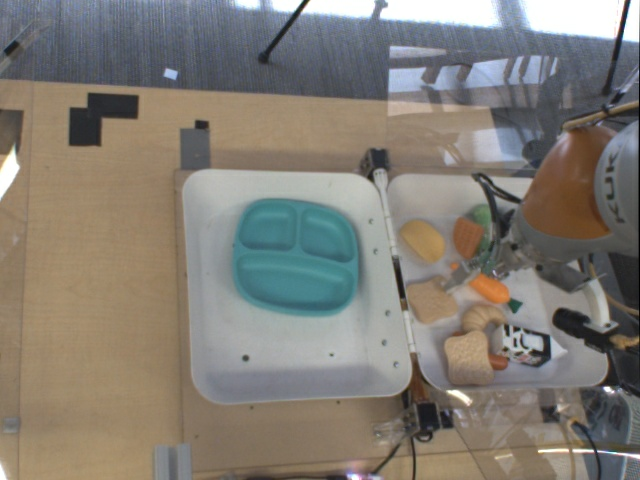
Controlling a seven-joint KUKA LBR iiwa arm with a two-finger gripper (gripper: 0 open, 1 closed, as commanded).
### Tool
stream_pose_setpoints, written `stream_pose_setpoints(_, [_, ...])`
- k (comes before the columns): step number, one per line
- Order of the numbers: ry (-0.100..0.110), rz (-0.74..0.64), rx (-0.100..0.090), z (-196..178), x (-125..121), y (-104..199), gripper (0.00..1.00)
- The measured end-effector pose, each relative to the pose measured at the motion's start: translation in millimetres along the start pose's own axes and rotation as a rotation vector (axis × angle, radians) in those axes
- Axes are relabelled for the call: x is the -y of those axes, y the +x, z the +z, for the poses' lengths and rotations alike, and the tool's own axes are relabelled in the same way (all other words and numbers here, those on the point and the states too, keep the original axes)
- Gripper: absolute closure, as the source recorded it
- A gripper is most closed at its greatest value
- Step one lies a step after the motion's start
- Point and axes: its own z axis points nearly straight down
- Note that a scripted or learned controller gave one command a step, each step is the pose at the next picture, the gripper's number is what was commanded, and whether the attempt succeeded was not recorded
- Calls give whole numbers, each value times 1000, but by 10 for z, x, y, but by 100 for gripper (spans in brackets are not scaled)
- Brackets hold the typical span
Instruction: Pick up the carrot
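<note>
Legible text: one item only. Partial white lettering "KU" on the grey arm housing (622, 183), at frame right edge, above/right of the orange band; remaining chars cut off by frame. Black-and-white patterned item (524, 346) in right bin (575, 373): graphic visible, no chars resolvable at this res. Black blocks (102, 115) on table (90, 298), upper left: plain shapes, no txt. No other labels, nos. or signs readable.
</note>
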Motion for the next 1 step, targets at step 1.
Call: stream_pose_setpoints(1, [-8, -1, -1, -125, -45, 7, 100])
